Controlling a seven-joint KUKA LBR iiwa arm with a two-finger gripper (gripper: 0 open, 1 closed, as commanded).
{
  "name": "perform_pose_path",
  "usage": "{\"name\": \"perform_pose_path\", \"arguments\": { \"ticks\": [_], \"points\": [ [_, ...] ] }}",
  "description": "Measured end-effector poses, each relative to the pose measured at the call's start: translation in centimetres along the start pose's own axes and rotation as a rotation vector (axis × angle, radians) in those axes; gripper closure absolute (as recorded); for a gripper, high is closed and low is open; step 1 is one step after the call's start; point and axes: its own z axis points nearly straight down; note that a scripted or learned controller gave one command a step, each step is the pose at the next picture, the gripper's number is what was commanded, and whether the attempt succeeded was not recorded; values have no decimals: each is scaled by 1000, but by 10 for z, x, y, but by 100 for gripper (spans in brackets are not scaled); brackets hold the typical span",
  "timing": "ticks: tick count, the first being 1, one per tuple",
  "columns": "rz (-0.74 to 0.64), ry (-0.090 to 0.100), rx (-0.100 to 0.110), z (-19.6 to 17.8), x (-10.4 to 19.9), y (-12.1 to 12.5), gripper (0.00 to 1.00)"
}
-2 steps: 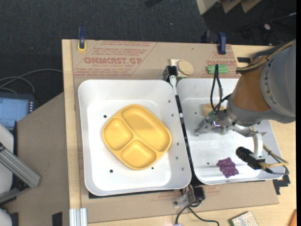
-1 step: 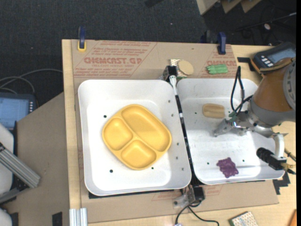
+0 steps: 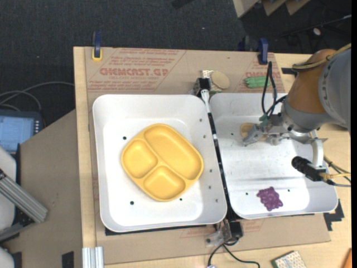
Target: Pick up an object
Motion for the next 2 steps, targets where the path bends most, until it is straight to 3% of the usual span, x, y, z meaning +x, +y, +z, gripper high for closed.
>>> {"name": "perform_pose_path", "arguments": {
  "ticks": [1,2],
  "points": [
    [0,0,-1,0,32,51,0],
    [2,-2,0,-10,30,49,100]
  ]
}}
